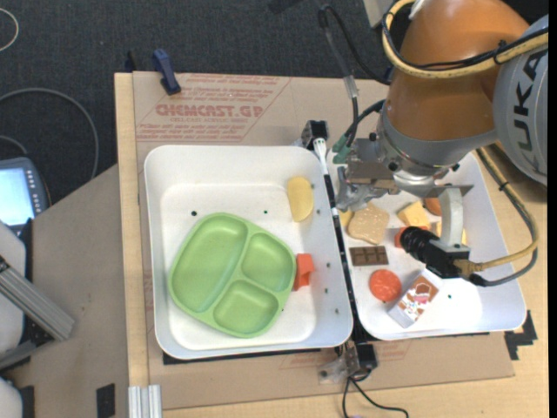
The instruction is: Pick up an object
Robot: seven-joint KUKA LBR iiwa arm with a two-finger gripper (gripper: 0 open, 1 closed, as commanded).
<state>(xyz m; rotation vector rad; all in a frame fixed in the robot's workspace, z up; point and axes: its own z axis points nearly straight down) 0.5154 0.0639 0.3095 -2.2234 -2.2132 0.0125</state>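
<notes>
Right bin (496, 312): toast slice (368, 225), chocolate bar (367, 255), tomato (385, 284), small carton (414, 300), clustered within easy reach. Hand (361, 181) low over the toast, likely choosing it; grip state cannot be told. Left bin (165, 172): green divided plate (231, 273), yellow piece (300, 198), orange block (304, 271).

Brown bench board (218, 111) with red lettering carries two white bins touching side by side: left bin (161, 198), right bin (487, 316). A blue clamp (166, 70) grips its far edge.
</notes>
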